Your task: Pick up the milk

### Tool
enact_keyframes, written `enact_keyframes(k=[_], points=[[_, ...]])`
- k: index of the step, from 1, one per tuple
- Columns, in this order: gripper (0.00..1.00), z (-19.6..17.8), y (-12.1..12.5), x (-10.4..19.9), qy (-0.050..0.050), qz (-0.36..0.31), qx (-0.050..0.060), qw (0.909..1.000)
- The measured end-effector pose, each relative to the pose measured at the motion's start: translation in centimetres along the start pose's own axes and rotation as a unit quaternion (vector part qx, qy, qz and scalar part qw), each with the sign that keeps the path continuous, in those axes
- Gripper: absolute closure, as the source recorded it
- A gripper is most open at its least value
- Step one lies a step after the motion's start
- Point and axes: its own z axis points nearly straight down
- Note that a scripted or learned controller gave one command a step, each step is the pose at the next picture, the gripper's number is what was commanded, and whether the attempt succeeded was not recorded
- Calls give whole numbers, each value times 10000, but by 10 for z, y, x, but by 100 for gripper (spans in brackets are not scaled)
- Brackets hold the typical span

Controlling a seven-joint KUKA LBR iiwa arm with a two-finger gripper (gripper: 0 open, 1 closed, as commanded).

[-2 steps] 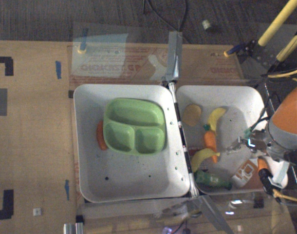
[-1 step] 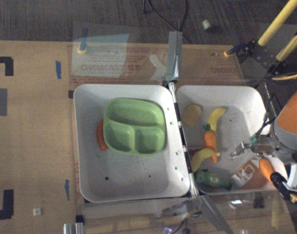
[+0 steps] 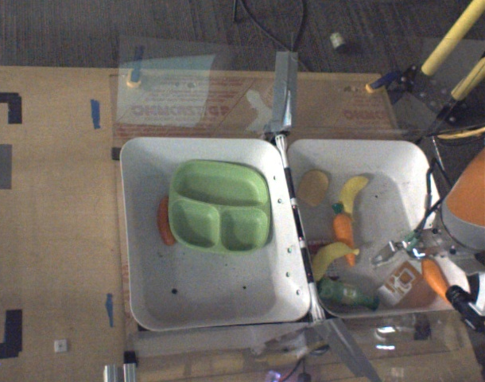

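The milk (image 3: 401,283) is a small brown carton with a white mark, lying in the near right corner of the right bin (image 3: 386,156). My gripper (image 3: 400,250) hangs just above and slightly behind the carton, on the grey arm with the orange band (image 3: 471,199) that comes in from the right. Nothing is visibly held in the gripper. An orange carrot (image 3: 435,277) lies against the carton's right side, partly under the arm.
The right bin also holds a tan round piece (image 3: 312,187), a banana (image 3: 352,192), a second carrot (image 3: 343,228), another banana (image 3: 335,255) and a green bottle (image 3: 347,294) just left of the milk. In the left bin (image 3: 147,277) are a green divided plate (image 3: 220,205) and an orange item (image 3: 164,220).
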Motion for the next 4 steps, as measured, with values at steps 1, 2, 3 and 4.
enact_keyframes(k=[1, 2, 3, 4], points=[[100, -7, 1, -5, -58, 15, -31, 10000], [0, -6, 2, -1, -18, -4, -18, 10000], [0, -5, -4, 14, -23, -103, 49, 9999], [100, -12, -3, 11, -21, -86, 45, 10000]])
